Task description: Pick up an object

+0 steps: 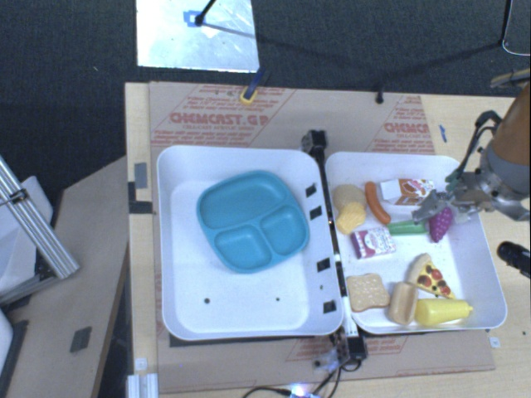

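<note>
While the arm reaches in from the right, the end effector [437,208] sits over the right bin [481,259], just above purple grapes [440,223]. Whether its fingers are apart or together cannot be told. A blue plate [251,220] lies in the left bin [178,247].

Right shallow white bin [485,264], contents noted relative to its walls. A purple plastic grape bunch [440,223] sits near the right wall, touching the end of a green plastic stick [406,229] lying level toward the centre. An orange toy sausage [377,203] lies slanted near the far wall, beside a white-and-red packet [408,191]. A yellow plastic squeeze bottle [442,311] lies on its side along the near wall.
</note>
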Action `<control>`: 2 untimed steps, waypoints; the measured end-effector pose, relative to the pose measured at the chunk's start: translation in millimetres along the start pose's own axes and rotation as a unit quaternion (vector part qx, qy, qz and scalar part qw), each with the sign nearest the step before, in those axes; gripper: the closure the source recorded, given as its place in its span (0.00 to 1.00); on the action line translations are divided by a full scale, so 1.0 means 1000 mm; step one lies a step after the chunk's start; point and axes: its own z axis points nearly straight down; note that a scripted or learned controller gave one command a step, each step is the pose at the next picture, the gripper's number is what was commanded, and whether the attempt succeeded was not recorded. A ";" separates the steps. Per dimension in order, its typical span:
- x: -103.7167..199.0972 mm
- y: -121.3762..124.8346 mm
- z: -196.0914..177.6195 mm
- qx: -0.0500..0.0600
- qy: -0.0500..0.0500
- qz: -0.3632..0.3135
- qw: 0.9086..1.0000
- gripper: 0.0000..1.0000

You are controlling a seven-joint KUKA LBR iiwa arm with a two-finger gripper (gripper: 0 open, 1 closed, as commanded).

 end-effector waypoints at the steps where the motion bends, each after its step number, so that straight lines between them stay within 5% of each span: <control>1: 0.000 0.003 -0.007 -0.006 -0.001 -0.002 1.000 0.00; 2: -0.009 0.006 0.042 -0.004 -0.001 0.000 1.000 0.00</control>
